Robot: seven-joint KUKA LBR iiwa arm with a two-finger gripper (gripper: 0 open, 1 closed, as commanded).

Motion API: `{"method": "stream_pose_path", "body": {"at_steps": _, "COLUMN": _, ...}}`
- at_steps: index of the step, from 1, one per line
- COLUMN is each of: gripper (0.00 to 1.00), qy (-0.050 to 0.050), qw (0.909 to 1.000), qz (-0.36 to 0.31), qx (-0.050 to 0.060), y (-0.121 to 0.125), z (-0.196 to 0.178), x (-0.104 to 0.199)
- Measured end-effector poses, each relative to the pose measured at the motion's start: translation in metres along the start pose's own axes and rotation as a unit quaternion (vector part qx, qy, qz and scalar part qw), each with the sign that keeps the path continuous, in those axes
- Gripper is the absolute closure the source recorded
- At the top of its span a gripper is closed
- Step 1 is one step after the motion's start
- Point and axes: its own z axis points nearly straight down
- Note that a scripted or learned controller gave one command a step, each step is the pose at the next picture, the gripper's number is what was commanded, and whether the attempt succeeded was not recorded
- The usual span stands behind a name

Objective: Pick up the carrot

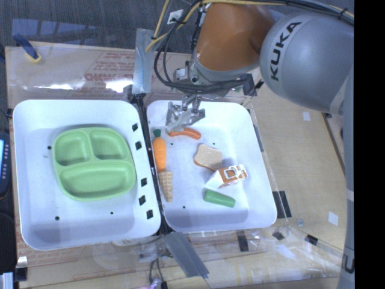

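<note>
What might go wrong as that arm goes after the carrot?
The pincer sits over the orange sausage, not the carrot, so it may well grab the wrong item. The carrot lies tight against the right bin's left wall, leaving little room for a finger on that side. The corn cob lies just past its tip and could get knocked.

Two white bins sit side by side, the left bin [36, 221] and the right bin [255, 212]. One green divided plate [93, 162] lies in the left one. In the right I count one carrot [159, 153], one sausage [185, 133], one slice of bread [208, 157], one ice cream cone [166, 185], one green block [219, 198] and one small carton [230, 175]: six things there, seven in all
</note>
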Motion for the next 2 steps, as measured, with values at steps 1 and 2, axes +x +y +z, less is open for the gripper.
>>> {"method": "stream_pose_path", "body": {"at_steps": 1, "gripper": 1.0, "qy": 0.0, "qw": 0.9426, "qz": -0.334, "qx": -0.003, "y": 0.012, "z": 0.013, "x": 0.003}}
{"method": "stream_pose_path", "body": {"at_steps": 2, "gripper": 1.0, "qy": 0.0, "qw": 0.9933, "qz": -0.116, "qx": -0.003, "y": 0.033, "z": 0.013, "x": -0.023}}
